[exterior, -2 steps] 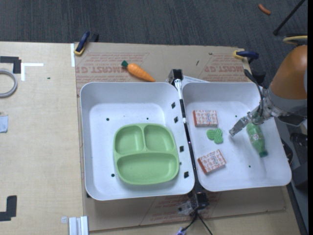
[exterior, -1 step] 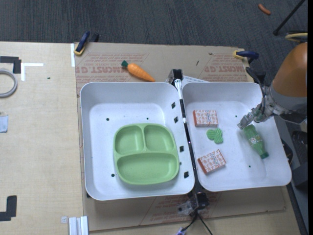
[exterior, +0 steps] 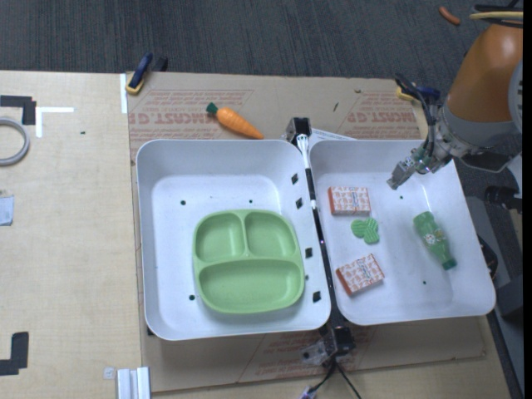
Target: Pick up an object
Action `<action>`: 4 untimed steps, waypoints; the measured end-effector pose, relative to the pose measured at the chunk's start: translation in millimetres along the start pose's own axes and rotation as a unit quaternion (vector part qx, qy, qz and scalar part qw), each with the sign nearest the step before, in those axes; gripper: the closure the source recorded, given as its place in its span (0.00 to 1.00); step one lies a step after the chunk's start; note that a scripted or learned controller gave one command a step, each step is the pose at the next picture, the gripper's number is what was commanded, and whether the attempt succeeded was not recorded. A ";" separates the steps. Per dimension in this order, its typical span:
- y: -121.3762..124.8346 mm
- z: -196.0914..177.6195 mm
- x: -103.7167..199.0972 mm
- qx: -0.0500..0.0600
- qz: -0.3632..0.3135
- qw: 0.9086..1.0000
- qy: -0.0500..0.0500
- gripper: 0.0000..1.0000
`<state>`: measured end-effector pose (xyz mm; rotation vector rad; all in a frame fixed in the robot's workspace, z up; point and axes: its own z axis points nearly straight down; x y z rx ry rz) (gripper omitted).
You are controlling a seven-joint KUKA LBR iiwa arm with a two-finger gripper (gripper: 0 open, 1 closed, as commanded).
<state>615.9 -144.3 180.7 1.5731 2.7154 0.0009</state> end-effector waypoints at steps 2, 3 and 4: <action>-88.0 37.4 7.1 0.001 0.019 1.000 0.001 0.00; -95.3 87.8 -18.2 -0.001 -0.211 0.977 0.004 0.00; -95.2 77.6 -19.9 -0.001 -0.209 0.978 0.001 1.00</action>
